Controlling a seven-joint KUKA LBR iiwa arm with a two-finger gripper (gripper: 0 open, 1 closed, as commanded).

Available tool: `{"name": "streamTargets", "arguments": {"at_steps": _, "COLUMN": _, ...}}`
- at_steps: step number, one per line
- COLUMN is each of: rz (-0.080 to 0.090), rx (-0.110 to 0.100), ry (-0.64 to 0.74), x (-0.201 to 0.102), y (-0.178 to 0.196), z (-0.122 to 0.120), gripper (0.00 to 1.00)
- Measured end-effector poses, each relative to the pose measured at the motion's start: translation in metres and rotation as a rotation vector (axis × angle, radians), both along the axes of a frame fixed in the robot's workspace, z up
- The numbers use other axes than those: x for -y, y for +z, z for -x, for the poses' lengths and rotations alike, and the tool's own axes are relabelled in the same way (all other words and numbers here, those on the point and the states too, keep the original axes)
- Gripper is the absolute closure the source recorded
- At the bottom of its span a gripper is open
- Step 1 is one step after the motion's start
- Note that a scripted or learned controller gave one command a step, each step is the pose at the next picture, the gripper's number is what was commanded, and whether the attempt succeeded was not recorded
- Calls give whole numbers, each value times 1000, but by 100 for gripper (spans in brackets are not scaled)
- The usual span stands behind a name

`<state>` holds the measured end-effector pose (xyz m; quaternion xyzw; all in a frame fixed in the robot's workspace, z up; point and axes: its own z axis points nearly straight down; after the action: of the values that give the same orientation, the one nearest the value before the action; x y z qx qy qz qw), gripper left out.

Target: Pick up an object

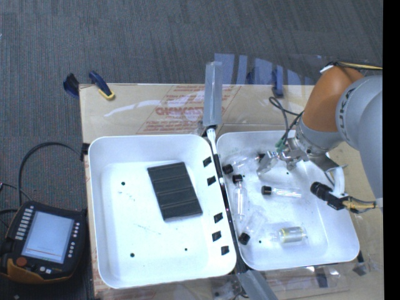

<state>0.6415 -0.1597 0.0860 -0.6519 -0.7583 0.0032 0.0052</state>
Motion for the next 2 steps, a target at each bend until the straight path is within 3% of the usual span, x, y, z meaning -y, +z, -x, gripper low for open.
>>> {"name": "streamTargets", "arguments": {"at_steps": 1, "rz": 1, "rx": 3, "ry": 15, "x": -42, "y": 0, "z": -1, "gripper": 0}}
{"name": "streamTargets", "arguments": {"at_steps": 2, "rz": 2, "rx": 16, "ry": 92, "x": -5, "y": 92, "z": -4, "gripper": 0}}
